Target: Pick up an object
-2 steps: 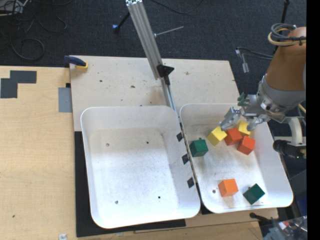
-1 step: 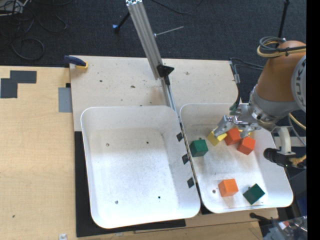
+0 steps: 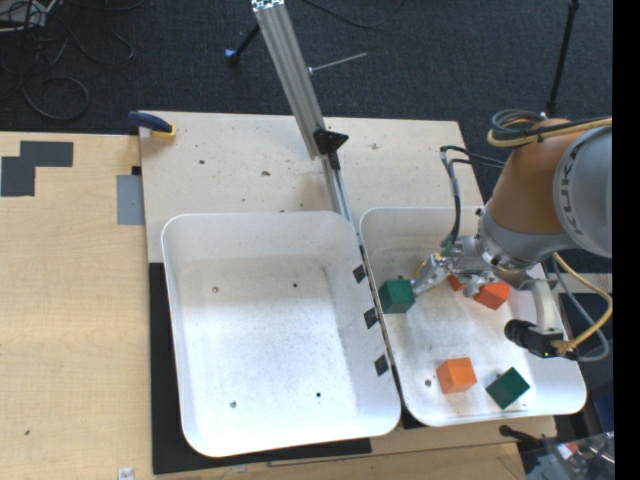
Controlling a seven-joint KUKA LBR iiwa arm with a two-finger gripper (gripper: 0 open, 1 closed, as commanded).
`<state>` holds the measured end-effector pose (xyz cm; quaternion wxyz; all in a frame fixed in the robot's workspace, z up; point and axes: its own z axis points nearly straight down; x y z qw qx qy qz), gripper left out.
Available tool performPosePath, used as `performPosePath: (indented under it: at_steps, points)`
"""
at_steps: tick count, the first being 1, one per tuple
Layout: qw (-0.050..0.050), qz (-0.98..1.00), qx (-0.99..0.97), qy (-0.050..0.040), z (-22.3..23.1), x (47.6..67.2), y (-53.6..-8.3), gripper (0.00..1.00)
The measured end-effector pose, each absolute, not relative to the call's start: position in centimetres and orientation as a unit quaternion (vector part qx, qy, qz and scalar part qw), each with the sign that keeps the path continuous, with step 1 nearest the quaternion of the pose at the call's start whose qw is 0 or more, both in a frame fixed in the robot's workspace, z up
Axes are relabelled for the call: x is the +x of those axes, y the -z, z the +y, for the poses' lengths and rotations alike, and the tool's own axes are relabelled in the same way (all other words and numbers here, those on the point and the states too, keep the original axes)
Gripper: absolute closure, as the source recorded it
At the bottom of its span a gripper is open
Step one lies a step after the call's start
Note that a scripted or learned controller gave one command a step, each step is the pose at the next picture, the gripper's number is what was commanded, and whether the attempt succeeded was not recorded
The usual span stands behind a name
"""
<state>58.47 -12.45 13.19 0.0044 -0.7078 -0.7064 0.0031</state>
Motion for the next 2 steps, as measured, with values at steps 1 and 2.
performPosePath:
  at_steps: [1,2]
  points:
    - [0.002,-0.704,-0.711,-0.0012,-12.7,58.6,-14.6,1.0]
    - [-0.001,-0.703,-0.711,0.0005,-13.2,58.7,-18.8,1.0]
